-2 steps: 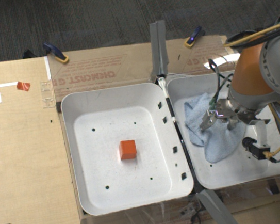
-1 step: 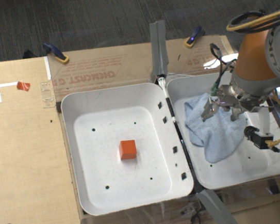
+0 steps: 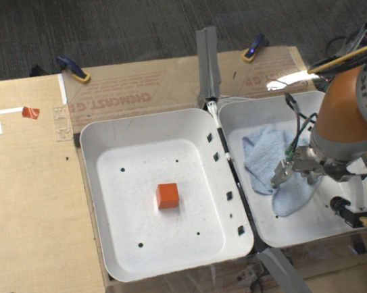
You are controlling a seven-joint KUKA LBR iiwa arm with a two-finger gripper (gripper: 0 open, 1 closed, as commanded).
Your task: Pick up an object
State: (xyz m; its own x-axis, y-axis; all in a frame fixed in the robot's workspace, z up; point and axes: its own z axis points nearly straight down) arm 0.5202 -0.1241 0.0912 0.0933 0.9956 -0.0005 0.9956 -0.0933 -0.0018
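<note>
Gripper (image 3: 284, 174) low over blue cloth (image 3: 269, 160) in right bin (image 3: 319, 232) — grasp approach, I judge | finger state: cannot tell | orange cube (image 3: 168, 196) mid left bin (image 3: 111, 208), at 9 o'clock | next: pinch cloth — lift

Dark grey carpet floor (image 3: 116, 16) beyond gripper; cardboard sheet (image 3: 134, 88) clamped by blue clamp (image 3: 73, 69); plywood bench top (image 3: 24, 221) far left.

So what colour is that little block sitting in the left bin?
The block is orange-red, plain with no pattern. It shows clearly in the camera view, against the white bin.
</note>
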